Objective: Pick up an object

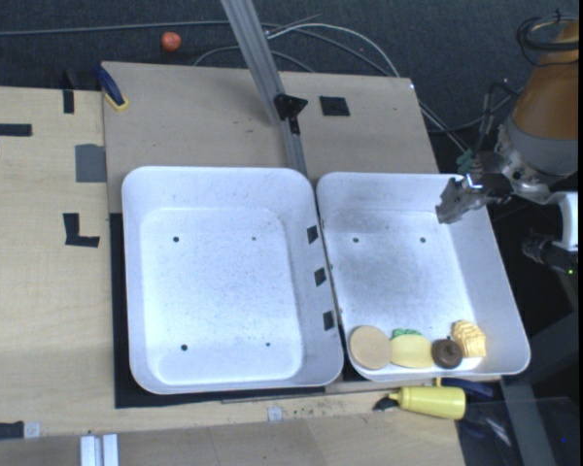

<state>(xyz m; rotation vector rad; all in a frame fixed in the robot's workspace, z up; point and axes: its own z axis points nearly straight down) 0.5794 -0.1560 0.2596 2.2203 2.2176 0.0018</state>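
Small objects lie bunched along the near edge of the right bin (pixel 486 260): a tan round disc (pixel 369 347), a pale yellow lump with a green bit (pixel 409 349), a dark brown round piece (pixel 447 354) and a yellow ridged piece (pixel 467 338). My gripper (pixel 454 203) hangs over the far right rim of that bin, well away from those objects, with nothing visible in it. The grey arm with its orange band (pixel 549 105) reaches in from the right.
The left bin (pixel 136 260) sits beside the right one. A yellow handled tool (pixel 429 401) lies on the bench just in front of the right bin. A slanted metal rail (pixel 262 56) and cables cross the back. A small orange ball (pixel 171 40) rests far back.
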